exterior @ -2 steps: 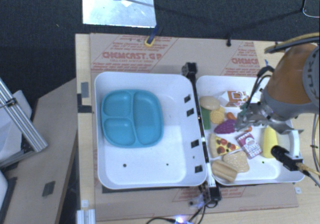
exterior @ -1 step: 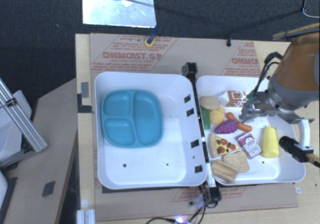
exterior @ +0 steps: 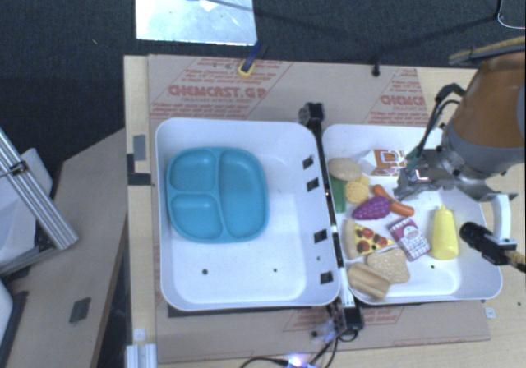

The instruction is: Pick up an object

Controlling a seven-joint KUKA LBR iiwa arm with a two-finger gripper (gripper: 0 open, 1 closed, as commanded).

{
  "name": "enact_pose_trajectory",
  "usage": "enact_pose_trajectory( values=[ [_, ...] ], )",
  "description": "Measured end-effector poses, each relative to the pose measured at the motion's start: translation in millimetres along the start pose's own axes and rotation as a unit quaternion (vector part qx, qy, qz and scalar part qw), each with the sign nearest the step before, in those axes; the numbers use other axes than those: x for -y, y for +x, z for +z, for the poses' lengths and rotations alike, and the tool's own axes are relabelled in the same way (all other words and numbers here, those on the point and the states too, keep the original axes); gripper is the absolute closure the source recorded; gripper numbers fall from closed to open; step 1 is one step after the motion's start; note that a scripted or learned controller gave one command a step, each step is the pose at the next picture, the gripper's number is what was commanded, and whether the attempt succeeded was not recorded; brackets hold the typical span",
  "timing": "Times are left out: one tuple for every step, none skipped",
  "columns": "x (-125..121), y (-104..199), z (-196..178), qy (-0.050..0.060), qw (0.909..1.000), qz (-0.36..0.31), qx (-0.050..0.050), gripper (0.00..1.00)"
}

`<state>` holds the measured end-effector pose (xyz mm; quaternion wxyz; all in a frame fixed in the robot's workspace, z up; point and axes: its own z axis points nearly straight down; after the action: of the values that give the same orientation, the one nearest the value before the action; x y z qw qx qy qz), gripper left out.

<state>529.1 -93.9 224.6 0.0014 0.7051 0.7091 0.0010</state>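
While the carrot (exterior: 393,200) lies among toy food in the right bin (exterior: 472,280), the gripper (exterior: 408,186) hangs just above it. I cannot tell its finger spread, and nothing looks held. This seems the approach; next it must descend squarely and close.

Two shallow white plastic bins sit side by side on a cardboard-covered bench (exterior: 271,83). The left bin (exterior: 246,284) carries a turquoise plastic divided plate (exterior: 218,194) near its left edge. My grey arm with its orange band (exterior: 493,108) reaches over the right bin (exterior: 477,276), and my gripper (exterior: 408,186) hangs above the toy food near that bin's middle. Below it lie an orange toy carrot (exterior: 392,201) and purple toy grapes (exterior: 371,209). A yellow squeeze bottle (exterior: 445,232) lies towards the right edge. A toy pizza slice (exterior: 367,238) and a tan bread roll (exterior: 368,280) lie near the bin's front left corner.
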Motion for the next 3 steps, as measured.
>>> enact_pose_trajectory(
  values=[
    [-40, 36, -11, -0.001, 1.0000, -0.002, -0.001, 1.00],
    [-39, 45, 0, 0.001, 1.0000, 0.000, 0.000, 1.00],
    [-39, 38, -6, 0.001, 1.0000, 0.002, 0.000, 1.00]
  ],
)
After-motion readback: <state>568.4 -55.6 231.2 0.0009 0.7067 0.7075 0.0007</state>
